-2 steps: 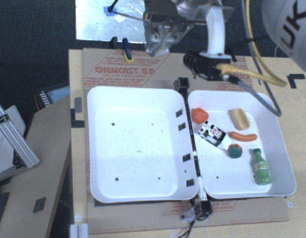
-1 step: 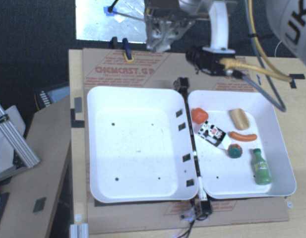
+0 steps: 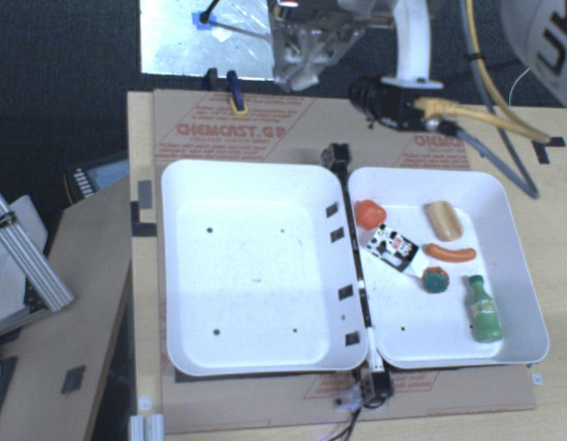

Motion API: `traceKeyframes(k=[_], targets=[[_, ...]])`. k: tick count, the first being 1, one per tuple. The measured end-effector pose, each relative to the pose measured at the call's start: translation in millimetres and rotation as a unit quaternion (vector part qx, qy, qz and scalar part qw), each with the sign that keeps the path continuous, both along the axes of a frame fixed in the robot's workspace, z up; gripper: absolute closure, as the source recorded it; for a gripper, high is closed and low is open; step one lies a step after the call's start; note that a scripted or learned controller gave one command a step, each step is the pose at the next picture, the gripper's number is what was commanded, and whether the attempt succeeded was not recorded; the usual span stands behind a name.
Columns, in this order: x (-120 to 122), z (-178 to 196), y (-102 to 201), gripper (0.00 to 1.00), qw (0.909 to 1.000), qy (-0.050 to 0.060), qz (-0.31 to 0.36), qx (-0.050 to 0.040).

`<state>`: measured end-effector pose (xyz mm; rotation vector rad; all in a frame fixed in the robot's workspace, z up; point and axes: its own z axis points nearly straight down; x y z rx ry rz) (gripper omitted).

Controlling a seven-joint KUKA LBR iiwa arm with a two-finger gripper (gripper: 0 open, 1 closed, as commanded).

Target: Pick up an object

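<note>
Hand (image 3: pixel 297 72) hung high at top centre of camera view, above far edge of surface (image 3: pixel 265 122), well apart from both bins. Finger state: could not tell, too blurred against arm body. Nothing seen between them.

All candidate objects lay toward camera and to view-right of hand, down in right bin (image 3: pixel 522 274). Nearest to hand: red-orange lump (image 3: pixel 369 214), by divider at bin's near-left corner. Just beside it, black-and-white patterned box (image 3: pixel 393 247), long axis diagonal. Further right: tan bread-like piece (image 3: pixel 443 220), long axis roughly front-to-back; orange sausage shape (image 3: pixel 449 254), lying across; teal ball with red spot (image 3: pixel 436 280); green bottle (image 3: pixel 483 310), on its side, neck pointing away from camera. Objects mostly apart, box and red-orange lump close to touching.

Left bin (image 3: pixel 187 274): bare white floor, few dark specks.

Judged: pick not begun; descent and shift toward right bin needed first.
</note>
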<state>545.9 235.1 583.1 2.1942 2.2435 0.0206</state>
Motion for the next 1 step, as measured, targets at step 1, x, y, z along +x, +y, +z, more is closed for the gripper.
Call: traceKeyframes(k=[1], targets=[[0.1,11.1,0.1,1.00,1.0000,-0.001,0.002,0.0005]])
